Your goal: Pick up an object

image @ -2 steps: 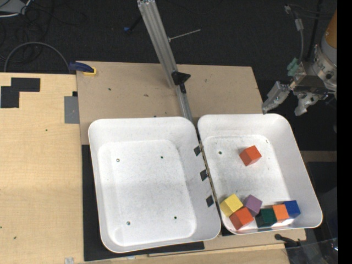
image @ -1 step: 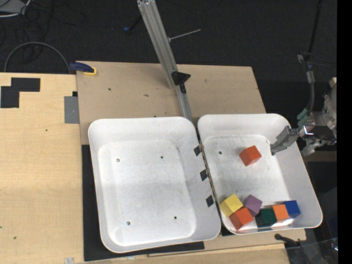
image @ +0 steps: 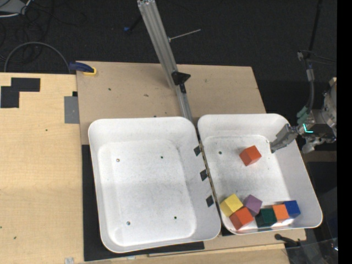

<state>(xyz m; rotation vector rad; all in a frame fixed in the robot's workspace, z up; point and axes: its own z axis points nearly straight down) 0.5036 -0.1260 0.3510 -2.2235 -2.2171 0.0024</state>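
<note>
Zero picked yet: my tool [image: 279, 140] sits at right bin [image: 286, 172] edge, near orange block [image: 250, 155], grip state can't tell. Whole grab + lift left.

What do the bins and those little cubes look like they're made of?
The two bins look like thin moulded plastic, white and matte: rounded corners, soft lips, faint speckling. The cubes, such as the orange one standing alone, look like painted wood or solid plastic: flat single colours, crisp edges, little shine. The view can't settle which.
</note>
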